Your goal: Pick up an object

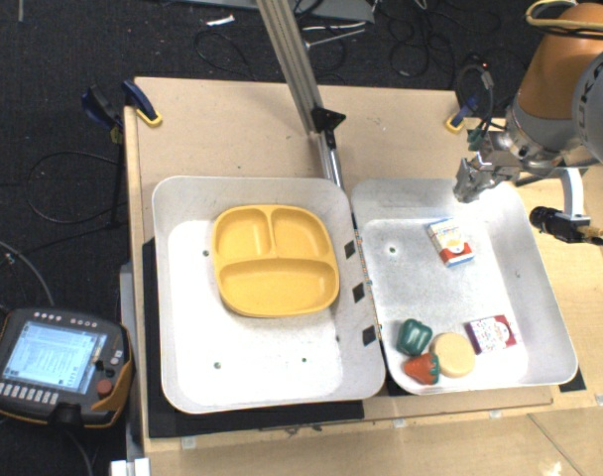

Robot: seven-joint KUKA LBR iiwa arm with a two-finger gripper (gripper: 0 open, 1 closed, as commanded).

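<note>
I had the end effector (467, 182) over the right white bin's (540, 296) far rim, grip state unreadable, nearest target the small white-orange carton (450, 241) just below-left, long axis roughly front-to-back.

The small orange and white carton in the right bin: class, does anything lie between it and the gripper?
Nothing visible does. The gripper sits at the right bin's far rim, and the small carton lies just nearer the camera on bare bin floor. The green pepper, yellow round piece and pink packet sit apart at the near edge.
</note>
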